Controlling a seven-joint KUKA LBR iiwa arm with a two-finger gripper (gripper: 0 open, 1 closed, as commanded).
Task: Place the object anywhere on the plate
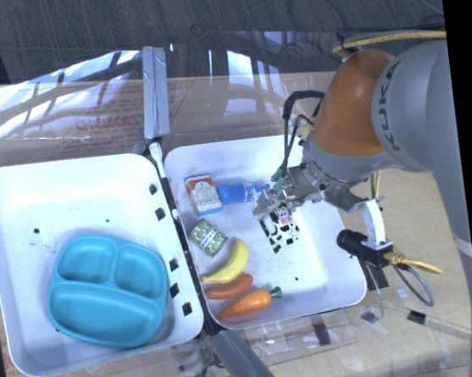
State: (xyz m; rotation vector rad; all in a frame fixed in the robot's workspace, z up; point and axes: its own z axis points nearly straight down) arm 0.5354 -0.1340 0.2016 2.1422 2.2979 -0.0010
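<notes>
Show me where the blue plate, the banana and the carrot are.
blue plate (106, 314): camera view, front rim.
banana (228, 266): camera view, middle of the curved body.
carrot (246, 303): camera view, orange body.

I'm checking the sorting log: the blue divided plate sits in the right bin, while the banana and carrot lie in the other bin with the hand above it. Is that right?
Not quite. In the camera view the blue divided plate sits in the left bin, not the right. The banana and carrot lie in the other, right bin, with the hand above it.
</notes>
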